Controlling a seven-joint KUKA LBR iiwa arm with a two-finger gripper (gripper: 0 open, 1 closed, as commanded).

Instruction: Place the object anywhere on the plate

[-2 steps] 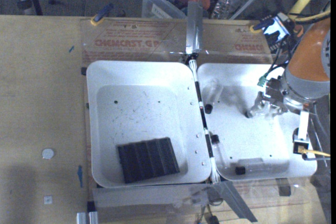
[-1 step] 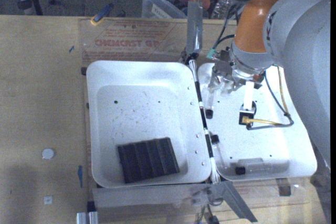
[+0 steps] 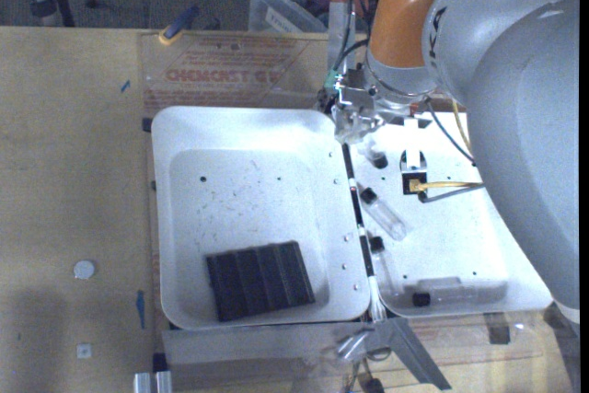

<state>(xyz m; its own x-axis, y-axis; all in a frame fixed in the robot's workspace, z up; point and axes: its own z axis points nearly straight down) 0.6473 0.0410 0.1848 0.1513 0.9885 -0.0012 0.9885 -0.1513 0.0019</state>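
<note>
1. Camera view: the gripper (image 3: pixel 352 126) hangs over the divide between the bins, and whether it is wide or narrow I cannot tell.
2. A clear object (image 3: pixel 386 220) lies in the right bin (image 3: pixel 479 290); being see-through and rounded, it may slip.
3. The dark ribbed plate (image 3: pixel 259 279) sits in the left bin (image 3: pixel 184 198), well apart; a carry could clip the rims.

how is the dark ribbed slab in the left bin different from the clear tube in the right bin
The dark ribbed rectangular slab is opaque and near black; the clear plastic tube is see-through and pale against its bin.
The slab is flat and broad; the tube is slim and rounded.
The slab lies in the left white bin near its front edge; the tube lies in the right white bin close to the divide.
Both lie flat and at a slant.
</note>
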